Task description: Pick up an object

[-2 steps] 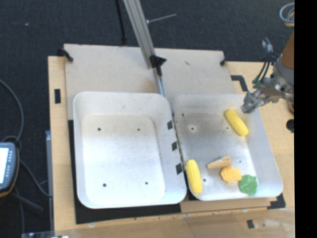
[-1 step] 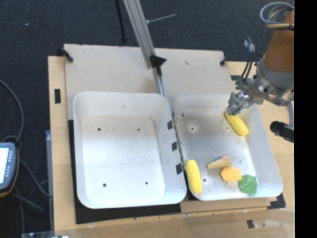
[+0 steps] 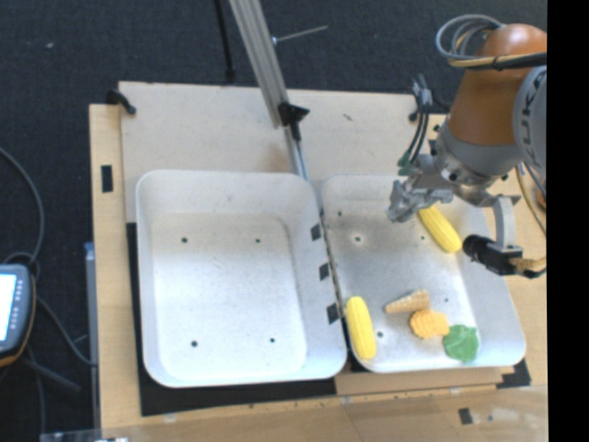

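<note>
One corn cob (image 3: 440, 227) lies in the right bin (image 3: 368, 247) near its far right corner, just beside the gripper (image 3: 405, 203) on its right, long axis slanting toward the near-right. Whether the gripper holds it cannot be determined.

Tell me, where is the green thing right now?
The green thing lies in the right bin, at its near right corner, touching the orange piece on its left. It is far from the gripper, which is up at the bin's far side.

One fixed camera above the bench (image 3: 212, 127), angled down, both bins (image 3: 230, 274) framed
</note>
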### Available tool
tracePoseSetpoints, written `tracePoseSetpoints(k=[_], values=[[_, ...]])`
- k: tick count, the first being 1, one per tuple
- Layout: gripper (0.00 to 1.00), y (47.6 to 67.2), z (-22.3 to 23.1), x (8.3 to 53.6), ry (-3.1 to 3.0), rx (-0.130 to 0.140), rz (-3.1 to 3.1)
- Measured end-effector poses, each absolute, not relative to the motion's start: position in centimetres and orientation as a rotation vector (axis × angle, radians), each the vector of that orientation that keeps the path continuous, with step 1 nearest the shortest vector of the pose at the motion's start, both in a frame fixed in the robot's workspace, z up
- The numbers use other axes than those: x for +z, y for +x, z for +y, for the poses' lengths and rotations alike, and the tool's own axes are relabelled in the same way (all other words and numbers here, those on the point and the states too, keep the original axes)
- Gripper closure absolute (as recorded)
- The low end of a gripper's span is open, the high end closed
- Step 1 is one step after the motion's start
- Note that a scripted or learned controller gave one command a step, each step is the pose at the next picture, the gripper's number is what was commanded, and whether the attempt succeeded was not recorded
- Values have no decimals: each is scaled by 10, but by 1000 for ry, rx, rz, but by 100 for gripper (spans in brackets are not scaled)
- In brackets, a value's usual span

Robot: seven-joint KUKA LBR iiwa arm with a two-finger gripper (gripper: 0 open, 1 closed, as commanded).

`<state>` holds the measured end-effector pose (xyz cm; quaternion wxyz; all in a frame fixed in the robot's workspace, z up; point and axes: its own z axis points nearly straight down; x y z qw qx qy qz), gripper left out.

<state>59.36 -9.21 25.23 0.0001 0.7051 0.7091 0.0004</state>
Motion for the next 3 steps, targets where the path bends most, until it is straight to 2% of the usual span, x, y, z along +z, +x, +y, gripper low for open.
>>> tracePoseSetpoints(k=[3], values=[[100,576,73,235,2215,0,2230]])
